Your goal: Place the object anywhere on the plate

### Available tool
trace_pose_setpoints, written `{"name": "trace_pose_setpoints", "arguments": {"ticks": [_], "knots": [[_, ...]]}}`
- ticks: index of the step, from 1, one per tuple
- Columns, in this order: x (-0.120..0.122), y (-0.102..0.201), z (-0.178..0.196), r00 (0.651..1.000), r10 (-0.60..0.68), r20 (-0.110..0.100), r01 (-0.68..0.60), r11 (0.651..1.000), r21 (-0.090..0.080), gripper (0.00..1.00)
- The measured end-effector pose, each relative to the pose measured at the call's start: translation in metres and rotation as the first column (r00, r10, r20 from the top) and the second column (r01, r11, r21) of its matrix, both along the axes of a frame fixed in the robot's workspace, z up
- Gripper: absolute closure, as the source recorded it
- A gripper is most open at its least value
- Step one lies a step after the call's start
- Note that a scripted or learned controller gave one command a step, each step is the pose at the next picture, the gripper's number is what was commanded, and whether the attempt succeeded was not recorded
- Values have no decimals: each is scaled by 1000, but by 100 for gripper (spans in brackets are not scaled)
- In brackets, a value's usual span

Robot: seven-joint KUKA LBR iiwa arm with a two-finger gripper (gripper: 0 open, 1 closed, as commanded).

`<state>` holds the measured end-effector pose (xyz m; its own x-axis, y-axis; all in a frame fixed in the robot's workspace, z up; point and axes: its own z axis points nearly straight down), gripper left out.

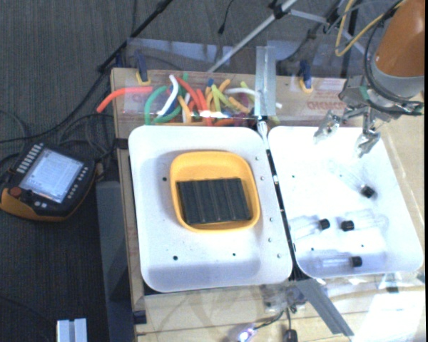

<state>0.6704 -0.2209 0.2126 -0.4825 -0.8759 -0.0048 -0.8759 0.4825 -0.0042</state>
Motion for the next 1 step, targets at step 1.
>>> {"name": "trace_pose_setpoints", "arguments": {"ticks": [1], "knots": [[0,0,13,1000,6,1,-6,1000,2,0]]}}
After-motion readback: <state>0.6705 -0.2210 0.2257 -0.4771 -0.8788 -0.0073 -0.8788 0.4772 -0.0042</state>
